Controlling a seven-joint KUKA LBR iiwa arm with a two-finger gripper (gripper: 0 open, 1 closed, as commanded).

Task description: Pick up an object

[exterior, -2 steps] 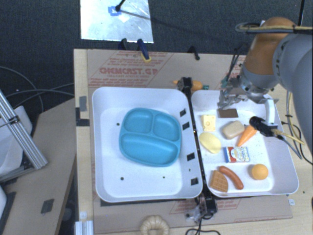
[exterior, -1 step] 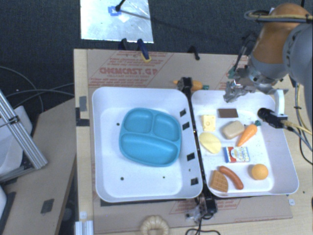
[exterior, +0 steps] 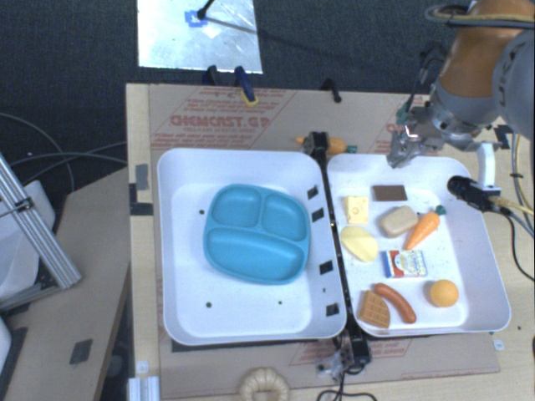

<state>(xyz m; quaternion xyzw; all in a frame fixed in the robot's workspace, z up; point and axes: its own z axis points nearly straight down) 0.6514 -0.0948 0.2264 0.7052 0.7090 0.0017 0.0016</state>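
The claw (exterior: 405,151) hangs over the far edge of the right bin (exterior: 489,257), w/ nothing seen betw. its fingers; how wide they're open can't be told. Toy food is spread loosely in that bin, prob. so each gets its own approach: brown block (exterior: 389,194) closest to the claw, carrot (exterior: 423,228), bread roll (exterior: 398,220), orange (exterior: 443,292), sausage (exterior: 395,302). The left bin (exterior: 180,249) has 1 blue tray (exterior: 257,232).

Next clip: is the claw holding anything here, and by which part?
Nothing is held. The claw hangs over the far edge of the right bin, above and apart from the brown chocolate bar, with nothing between its tips.
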